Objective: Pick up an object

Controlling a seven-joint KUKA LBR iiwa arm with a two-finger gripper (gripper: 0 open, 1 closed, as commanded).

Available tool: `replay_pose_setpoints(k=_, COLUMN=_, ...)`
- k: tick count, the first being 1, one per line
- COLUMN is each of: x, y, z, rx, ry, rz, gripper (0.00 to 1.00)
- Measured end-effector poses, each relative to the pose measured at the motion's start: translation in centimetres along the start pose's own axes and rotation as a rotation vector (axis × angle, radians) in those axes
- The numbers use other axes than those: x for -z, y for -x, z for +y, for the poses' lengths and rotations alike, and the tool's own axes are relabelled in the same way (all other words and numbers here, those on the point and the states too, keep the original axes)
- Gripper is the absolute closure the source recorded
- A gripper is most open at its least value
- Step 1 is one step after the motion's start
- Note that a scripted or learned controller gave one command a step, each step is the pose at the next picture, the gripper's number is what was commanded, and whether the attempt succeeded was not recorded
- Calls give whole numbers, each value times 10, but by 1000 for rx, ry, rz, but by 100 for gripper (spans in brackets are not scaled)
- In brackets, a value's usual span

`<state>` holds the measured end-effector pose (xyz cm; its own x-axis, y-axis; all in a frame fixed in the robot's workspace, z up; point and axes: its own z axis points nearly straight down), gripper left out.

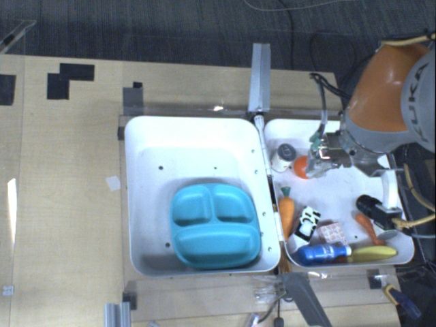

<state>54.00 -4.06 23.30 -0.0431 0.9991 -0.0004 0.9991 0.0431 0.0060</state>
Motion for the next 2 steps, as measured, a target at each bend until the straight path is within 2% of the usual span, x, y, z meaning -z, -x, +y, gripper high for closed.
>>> replay_pose_setpoints(k=1, x=66, y=-19, z=-51, rx=-6, ry=0, rz=0, gripper=100)
replay_pose_setpoints(k=2, x=40, y=38, z=-6, rx=93, ry=0, rz=-1, gripper=100)
